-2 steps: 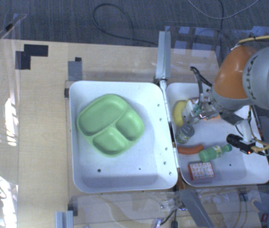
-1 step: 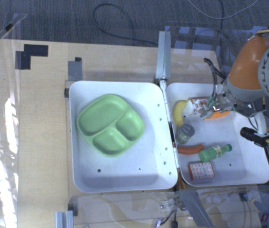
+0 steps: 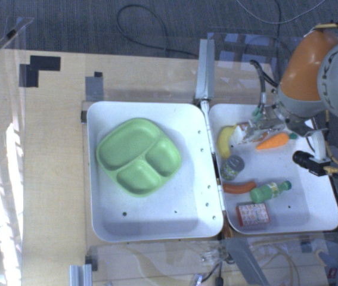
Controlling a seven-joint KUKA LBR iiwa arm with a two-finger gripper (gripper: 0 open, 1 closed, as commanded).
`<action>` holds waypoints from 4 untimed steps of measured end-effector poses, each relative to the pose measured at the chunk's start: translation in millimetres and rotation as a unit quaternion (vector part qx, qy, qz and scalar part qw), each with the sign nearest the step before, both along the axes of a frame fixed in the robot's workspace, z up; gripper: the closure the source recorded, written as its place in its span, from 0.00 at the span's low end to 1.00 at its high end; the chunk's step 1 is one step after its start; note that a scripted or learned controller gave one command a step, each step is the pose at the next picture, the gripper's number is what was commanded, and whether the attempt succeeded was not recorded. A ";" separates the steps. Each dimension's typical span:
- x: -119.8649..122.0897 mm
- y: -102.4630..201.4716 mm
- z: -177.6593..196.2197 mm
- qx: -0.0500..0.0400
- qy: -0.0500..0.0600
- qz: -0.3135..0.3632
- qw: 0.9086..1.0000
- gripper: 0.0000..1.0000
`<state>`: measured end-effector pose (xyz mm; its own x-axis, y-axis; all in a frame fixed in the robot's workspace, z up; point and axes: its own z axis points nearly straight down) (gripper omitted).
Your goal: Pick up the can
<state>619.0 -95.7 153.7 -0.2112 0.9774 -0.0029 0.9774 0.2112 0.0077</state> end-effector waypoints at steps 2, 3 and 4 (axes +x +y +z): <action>20.5 5.0 -64.9 0.001 0.010 0.039 0.999 1.00; 52.3 -96.3 23.7 -0.001 -0.002 -0.034 0.999 1.00; 25.6 -29.0 12.1 0.000 0.000 0.042 0.999 1.00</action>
